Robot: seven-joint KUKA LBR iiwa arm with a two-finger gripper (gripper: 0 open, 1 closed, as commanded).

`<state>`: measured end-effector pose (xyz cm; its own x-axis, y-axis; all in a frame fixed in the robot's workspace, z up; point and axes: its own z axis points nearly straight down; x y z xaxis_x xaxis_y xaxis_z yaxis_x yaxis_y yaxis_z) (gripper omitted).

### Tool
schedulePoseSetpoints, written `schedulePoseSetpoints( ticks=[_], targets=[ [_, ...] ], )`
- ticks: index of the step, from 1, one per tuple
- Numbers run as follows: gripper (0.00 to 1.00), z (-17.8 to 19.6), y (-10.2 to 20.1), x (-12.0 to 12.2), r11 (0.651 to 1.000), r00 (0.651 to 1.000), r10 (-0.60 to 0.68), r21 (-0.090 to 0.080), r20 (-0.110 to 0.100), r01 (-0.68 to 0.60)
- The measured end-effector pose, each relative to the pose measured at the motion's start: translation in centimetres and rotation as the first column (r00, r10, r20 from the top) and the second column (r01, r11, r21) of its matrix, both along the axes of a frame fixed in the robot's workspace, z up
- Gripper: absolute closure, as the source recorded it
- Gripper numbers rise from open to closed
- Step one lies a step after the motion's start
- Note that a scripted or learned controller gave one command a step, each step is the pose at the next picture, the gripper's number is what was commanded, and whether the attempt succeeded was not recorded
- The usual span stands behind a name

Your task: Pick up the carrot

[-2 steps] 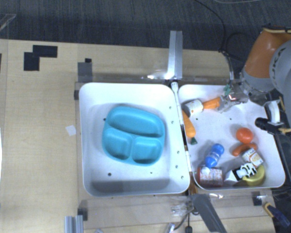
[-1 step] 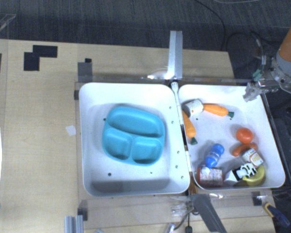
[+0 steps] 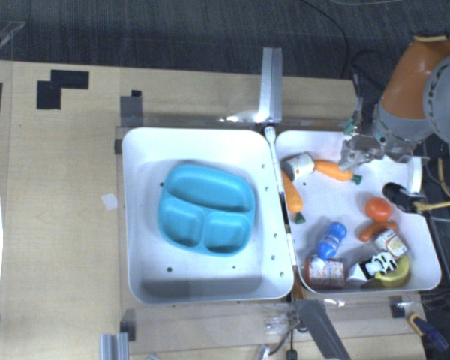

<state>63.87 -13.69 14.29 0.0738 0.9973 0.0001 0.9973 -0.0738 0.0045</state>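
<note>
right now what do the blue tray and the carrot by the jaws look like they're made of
Blue tray: likely moulded plastic, a uniform colour with a soft sheen and rounded compartments. Carrot: probably a plastic toy, smooth and evenly orange, though the view leaves that open.

Grey rounded arm point(image 3: 442, 103) with orange band point(image 3: 414, 81), metallic wrist, black cables.

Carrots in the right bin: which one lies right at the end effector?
The carrot lying crosswise near the bin's back wall, at the end effector. The other carrot lies lengthwise along the divider, farther off.
</note>
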Motion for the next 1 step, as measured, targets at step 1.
schedulePoseSetpoints(
  ticks=[1],
  targets=[
    [0.00,0.01,0.00,0.00,1.000,1.000,0.000,0.000,0.000,0.000]
  ],
)
